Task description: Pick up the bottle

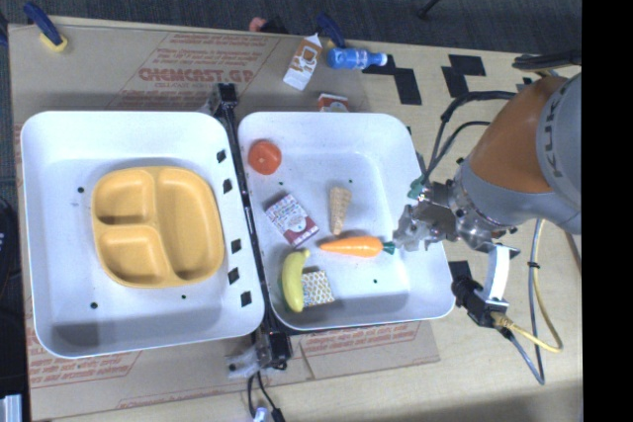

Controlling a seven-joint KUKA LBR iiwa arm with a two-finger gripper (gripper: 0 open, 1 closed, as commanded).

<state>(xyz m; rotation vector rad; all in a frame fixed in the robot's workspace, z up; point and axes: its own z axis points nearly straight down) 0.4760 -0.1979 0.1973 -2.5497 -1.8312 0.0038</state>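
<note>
We are looking down on a bench (89, 44) covered in printed cardboard, with two white bins side by side. In the left bin (49, 242) a yellow divided tray (158, 222) is sitting near the middle.

In the right bin (396, 138) a red round piece (264, 156) is lying near the far left corner. A small red and white carton (291, 218) is resting left of centre, and a banana (294, 280) is lying by the near left corner, touching a small patterned packet (316, 288). A pale cone (339, 208) is standing near the middle, and an orange carrot (350, 247) is lying across just beside it, pointing toward the right wall.

The bottle (348, 59) is lying on its side on the bench itself, outside both bins, just beyond the far edge of the right bin. It is small and blue, with a paler blue end pointing right. A little white and brown carton (303, 62) is lying just to its left, and another small box (332, 101) is sitting against the bin's far rim.

The gripper (413, 232) is hanging over the right wall of the right bin, close to the carrot's tip and well apart from the bottle. We cannot tell how the tool is set.
</note>
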